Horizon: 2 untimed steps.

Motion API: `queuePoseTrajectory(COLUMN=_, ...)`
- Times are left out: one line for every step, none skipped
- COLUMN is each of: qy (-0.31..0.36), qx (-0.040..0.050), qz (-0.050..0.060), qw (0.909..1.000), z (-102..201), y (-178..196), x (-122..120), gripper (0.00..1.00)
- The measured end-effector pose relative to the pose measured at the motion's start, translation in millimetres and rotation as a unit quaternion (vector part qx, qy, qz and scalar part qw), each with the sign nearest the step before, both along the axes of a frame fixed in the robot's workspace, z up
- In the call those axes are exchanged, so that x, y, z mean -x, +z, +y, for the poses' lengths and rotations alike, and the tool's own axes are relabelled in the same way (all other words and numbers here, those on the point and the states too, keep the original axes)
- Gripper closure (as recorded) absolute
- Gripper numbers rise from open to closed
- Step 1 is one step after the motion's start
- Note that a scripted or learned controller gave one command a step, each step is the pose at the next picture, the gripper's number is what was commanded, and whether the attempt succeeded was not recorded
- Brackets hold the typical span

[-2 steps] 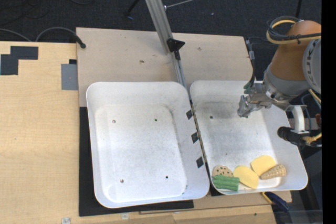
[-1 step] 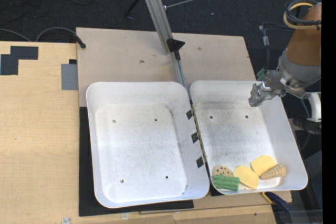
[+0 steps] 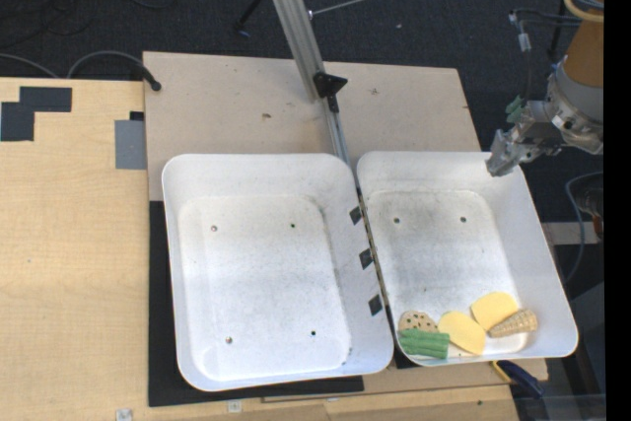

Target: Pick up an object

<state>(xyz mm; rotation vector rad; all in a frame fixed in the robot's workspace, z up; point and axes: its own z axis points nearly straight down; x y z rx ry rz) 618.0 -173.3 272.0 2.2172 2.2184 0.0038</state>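
1. I am seeing the grey two-finger hand (image 3: pixel 501 156) hanging over the far right corner of the right shallow white plastic bin (image 3: pixel 513 212); I cannot tell how it is set.
2. The objects are lying well away from the hand, clustered at the bin's near edge: two pale yellow rounded foam pieces (image 3: pixel 478 320), touching each other.
3. A tan ridged cone-shaped piece (image 3: pixel 515 322) is resting against the nearer yellow piece.
4. A green leafy toy (image 3: pixel 426 342) and a brown speckled round cookie (image 3: pixel 418 321) are sitting furthest from the hand.
5. The left shallow white plastic bin (image 3: pixel 187 212) is sitting beside it on the light wooden tabletop (image 3: pixel 227 104).
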Motion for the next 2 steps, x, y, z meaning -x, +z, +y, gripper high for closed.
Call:
queuePoseTrajectory(qy=0.001, qx=-0.0008, qz=0.003, qw=1.0000, z=0, y=9, x=0, gripper=1.00)
queuePoseTrajectory(qy=0.002, qx=-0.0024, qz=0.005, qw=1.0000, z=57, y=-7, x=-9, gripper=1.00)
